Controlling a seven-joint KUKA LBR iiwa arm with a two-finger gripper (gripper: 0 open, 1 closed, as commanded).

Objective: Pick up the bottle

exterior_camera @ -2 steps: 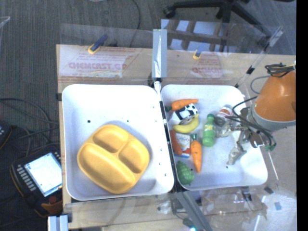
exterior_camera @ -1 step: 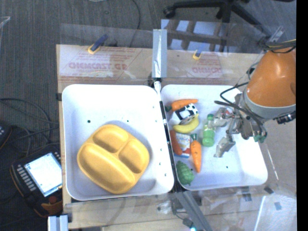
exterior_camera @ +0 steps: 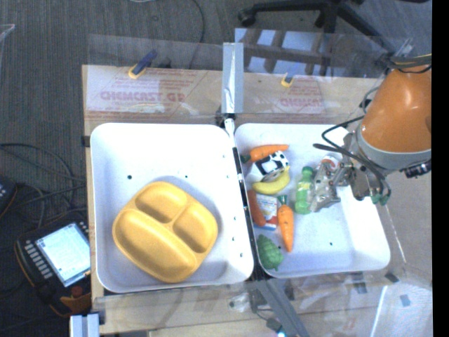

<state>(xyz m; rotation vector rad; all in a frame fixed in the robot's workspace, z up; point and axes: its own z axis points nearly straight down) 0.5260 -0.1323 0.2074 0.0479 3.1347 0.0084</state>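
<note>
The claw [exterior_camera: 327, 188] hangs low just right of the green bottle [exterior_camera: 304, 189] in the right bin [exterior_camera: 351, 251]; its grip cannot be told. The bottle is not yet lifted.

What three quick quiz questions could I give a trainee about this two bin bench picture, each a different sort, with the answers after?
1. True or false: the yellow divided tray lies in the left bin.
2. Multiple choice: the green bottle lies (A) in the left bin, (B) in the right bin beside the tool, (C) on the floor.
3. Fill in: two orange ___ lie in the right bin, one near its top edge and one lower down by the broccoli.

Key
1. True.
2. B.
3. Carrots.
</note>
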